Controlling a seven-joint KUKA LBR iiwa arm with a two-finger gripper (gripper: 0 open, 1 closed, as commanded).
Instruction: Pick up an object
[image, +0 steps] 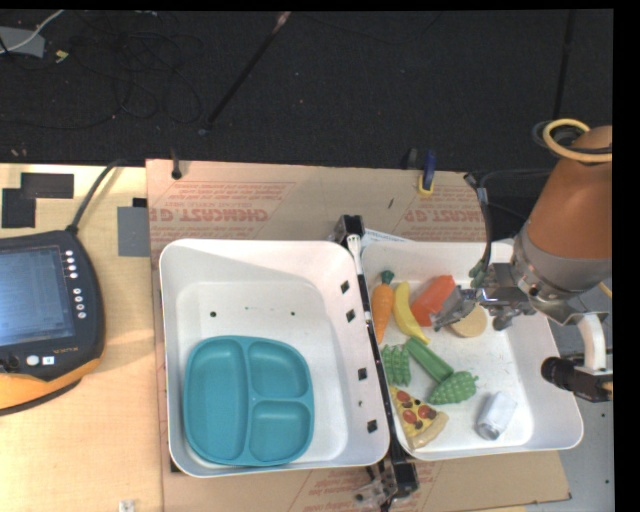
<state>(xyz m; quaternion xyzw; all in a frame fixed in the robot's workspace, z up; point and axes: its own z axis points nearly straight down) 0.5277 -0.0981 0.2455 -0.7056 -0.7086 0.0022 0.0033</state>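
In the right white bin (560, 425) are seen one orange carrot (381, 310), one yellow banana (406, 312), one red block (434, 297), one green broccoli piece (444, 375), one pizza slice (419, 417) and one grey can (493, 414). One teal divided plate (250, 400) is held in the left white bin (250, 265). A tan round piece (468, 323) lies beneath the gripper (470, 305); the state of the fingers cannot be told.

Two white bins (335, 300); one teal tray (250, 400)
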